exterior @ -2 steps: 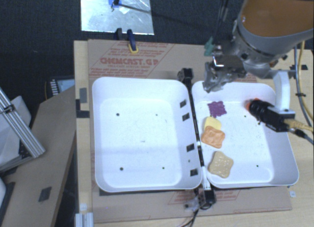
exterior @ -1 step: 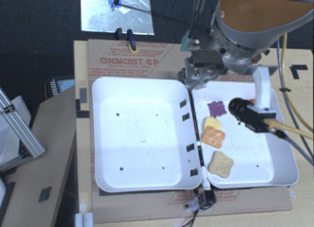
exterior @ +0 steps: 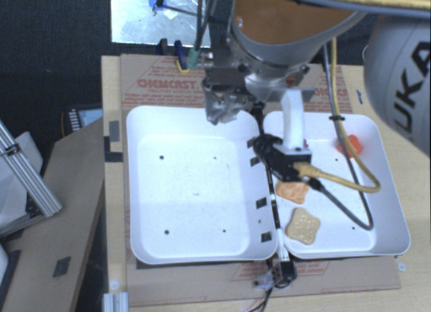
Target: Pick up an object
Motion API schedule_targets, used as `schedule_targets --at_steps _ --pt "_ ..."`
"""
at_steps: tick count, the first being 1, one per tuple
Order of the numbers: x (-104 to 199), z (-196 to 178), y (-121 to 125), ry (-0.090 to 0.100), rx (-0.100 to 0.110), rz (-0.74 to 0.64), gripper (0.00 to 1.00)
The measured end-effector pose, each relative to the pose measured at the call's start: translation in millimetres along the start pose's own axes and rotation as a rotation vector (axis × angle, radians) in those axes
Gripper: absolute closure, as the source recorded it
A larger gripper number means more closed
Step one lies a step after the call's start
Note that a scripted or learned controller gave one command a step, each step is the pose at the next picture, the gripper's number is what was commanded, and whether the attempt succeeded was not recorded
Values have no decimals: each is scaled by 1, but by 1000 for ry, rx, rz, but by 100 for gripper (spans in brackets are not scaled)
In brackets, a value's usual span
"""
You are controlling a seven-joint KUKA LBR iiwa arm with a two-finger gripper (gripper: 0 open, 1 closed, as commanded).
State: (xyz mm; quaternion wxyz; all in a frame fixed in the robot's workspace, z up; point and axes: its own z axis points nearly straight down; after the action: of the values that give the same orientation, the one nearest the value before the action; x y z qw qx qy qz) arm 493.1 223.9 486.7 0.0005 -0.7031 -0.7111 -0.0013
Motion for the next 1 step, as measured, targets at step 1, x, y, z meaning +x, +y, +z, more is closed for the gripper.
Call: schedule_targets --at_steps 1 --pt "-62 105 -8 -7 10 16 100"
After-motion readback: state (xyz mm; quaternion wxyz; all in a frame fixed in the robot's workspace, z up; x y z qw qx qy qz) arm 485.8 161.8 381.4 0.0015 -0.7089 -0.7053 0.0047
